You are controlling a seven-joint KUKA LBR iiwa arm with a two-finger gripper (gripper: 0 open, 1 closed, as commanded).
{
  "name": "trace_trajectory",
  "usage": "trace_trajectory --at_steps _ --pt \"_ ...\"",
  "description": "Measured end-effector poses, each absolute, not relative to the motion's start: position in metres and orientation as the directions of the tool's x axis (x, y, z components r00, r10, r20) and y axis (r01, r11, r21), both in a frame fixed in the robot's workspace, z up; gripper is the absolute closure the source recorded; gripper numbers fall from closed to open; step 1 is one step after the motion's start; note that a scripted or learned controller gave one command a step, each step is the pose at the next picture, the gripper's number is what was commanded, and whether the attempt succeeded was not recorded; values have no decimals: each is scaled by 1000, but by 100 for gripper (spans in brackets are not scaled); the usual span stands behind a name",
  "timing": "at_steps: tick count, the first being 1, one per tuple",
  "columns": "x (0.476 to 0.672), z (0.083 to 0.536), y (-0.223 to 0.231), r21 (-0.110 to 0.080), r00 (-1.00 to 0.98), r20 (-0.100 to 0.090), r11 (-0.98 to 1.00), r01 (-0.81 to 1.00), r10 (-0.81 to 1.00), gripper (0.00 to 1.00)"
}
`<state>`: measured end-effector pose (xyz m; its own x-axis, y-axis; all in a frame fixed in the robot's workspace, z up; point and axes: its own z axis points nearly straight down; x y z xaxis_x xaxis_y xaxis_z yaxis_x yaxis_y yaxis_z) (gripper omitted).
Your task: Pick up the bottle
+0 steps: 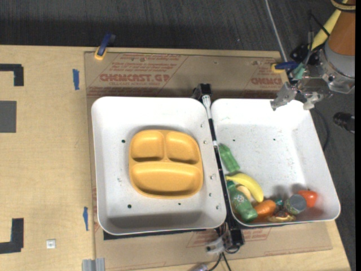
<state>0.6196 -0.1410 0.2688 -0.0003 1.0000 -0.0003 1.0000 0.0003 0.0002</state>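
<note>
1. The pincer (293, 97) is seen above the right bin's (271, 129) far corner; its opening cannot be told.
2. The green bottle (229, 157) lies below-left of it, against the bin's left wall.
3. Cardboard (45, 151) covers the bench; dark carpet (169, 10) lies beyond.

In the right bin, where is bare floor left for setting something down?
The right white bin is bare across its upper and middle floor. Its lower edge is crowded: green plastic bottle, yellow toy banana, orange and red toys. The left bin's yellow divided plate leaves only margins.
</note>
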Motion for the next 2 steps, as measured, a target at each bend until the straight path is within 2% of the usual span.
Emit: trace_trajectory --at_steps 1,2 --pt "633 181 -98 -4 350 0 -350 937 937 0" --pt "612 104 -91 -5 604 -1 -604 797 797 0"
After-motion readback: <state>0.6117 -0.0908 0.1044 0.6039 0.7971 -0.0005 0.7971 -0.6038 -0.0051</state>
